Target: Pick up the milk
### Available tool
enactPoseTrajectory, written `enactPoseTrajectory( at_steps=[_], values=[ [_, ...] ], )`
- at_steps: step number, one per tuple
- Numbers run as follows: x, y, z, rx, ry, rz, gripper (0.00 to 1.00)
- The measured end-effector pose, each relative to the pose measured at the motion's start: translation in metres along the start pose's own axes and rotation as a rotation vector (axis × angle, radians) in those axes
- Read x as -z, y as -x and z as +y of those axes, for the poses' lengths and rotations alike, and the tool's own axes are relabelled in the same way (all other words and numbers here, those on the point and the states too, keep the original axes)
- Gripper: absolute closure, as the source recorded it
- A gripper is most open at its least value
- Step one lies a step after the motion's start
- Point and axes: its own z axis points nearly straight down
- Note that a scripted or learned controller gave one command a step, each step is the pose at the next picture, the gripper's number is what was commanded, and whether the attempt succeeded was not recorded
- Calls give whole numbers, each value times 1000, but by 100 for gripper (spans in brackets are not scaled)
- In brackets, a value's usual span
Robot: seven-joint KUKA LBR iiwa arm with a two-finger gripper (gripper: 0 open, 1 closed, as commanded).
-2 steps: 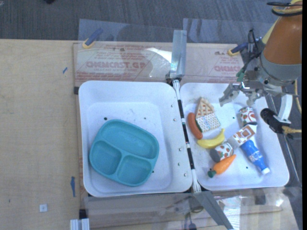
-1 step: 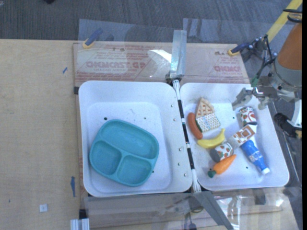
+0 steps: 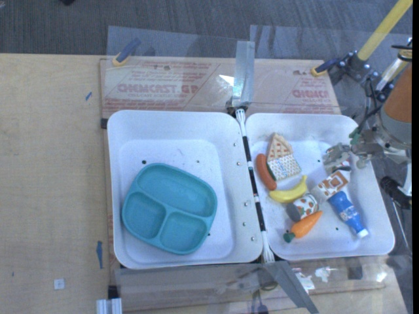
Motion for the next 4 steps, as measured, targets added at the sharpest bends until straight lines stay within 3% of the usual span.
enactPoseTrajectory(
  at_steps=[1,2,3,4],
  values=[
    [-45,-8,32,53,12,7,0],
    [-35,-1,31,47,12,-3,100],
    [39,-49,80,84,5,-5,100],
    [32,-90,81,192,1,-4,100]
  ],
)
